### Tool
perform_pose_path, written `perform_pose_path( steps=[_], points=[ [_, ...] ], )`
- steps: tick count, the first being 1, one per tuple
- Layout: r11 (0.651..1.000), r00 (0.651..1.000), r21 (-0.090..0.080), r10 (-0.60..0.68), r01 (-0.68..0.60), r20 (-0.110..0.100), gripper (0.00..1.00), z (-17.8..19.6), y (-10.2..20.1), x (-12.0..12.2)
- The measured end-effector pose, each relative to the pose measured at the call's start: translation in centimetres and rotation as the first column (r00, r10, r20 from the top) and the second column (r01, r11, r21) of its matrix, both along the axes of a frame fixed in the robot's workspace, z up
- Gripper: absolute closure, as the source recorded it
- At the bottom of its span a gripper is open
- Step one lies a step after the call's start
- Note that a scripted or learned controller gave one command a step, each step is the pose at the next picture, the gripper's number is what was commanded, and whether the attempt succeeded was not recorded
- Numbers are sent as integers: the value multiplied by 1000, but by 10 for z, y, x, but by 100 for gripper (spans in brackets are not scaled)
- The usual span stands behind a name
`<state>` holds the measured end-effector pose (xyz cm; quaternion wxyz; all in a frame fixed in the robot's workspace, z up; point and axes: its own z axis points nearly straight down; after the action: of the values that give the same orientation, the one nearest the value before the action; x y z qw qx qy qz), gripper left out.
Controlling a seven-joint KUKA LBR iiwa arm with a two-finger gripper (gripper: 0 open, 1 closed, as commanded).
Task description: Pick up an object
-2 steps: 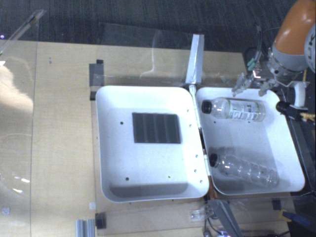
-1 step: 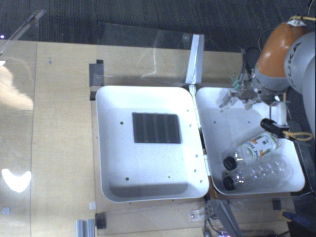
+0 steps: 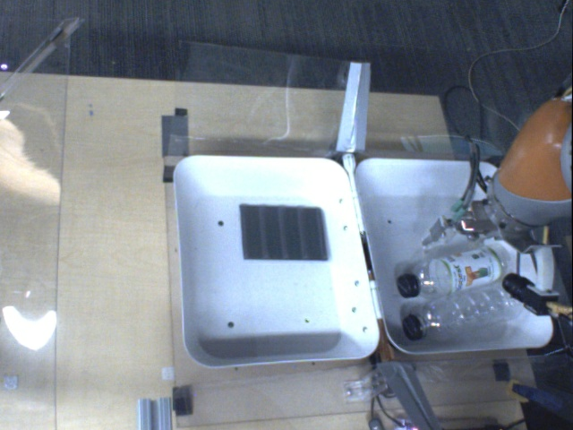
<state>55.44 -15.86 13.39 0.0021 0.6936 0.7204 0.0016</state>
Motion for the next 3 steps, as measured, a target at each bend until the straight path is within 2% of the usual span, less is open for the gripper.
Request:
perform_pose_path(
  steps=[1, 2, 3],
  points=[
    [998, 998, -3, 56, -56, 5, 0, -45, -48, -13],
    [1000, 1000, -1, -23, 23, 6, 0, -45, -47, -12],
    [1000, 1000, -2, -20, 20, 15, 100, -32, -47, -8]
  ],
)
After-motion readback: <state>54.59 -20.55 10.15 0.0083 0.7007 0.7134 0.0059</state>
